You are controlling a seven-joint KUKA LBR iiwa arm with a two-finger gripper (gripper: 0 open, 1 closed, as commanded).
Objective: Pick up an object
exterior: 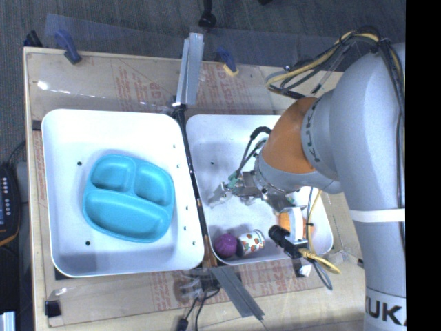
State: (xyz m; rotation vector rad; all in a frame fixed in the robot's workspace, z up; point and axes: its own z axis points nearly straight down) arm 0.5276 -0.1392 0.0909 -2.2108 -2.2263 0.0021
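End effector (222,193) hangs low over the right bin (207,136), fingers apart, nothing between them. Open floor lies far and left of it. Near wall: purple ball (225,244) touching a small can (251,242), lying left-right.

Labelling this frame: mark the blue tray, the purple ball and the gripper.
blue tray (129,197): camera view, its long front compartment.
purple ball (225,243): camera view, its top.
gripper (219,196): camera view, between fingertips.

You're looking at a robotics lab — a grey KUKA arm (358,157) at the frame's right, two white bins (62,157) on a clamped wooden table (124,81), grey carpet along the top.
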